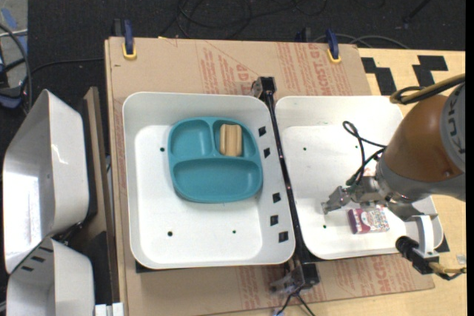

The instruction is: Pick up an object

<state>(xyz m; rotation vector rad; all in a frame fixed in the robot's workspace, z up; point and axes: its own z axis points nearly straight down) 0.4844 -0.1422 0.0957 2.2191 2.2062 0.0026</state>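
A: How many big white plastic bins were on the bench?

B: Two. The left white bin (148,233) and the right white bin (311,115) sat side by side, touching down the middle.

A: What was in the left one?

B: One teal plastic plate with three sections (215,163). It lay in the upper half of that bin. One tan wooden block (231,140) lay in the plate's upper right section. Its long side ran up and down the view.

A: And in the right bin?

B: One small flat packet with purple and white print (369,220). It lay on the bin floor near the bottom right corner. Its long side ran left to right, tipped only a little.

A: Where was the robot's claw?

B: The grey metal gripper (333,202) was low over the right bin, just left of the packet. It pointed left, away from the packet. The big arm with the orange band (422,140) came in from the right and hung over the packet's top edge.

A: Was the claw spread or pinched?

B: I could not tell. It was too small and blurry. I saw nothing between its tips.
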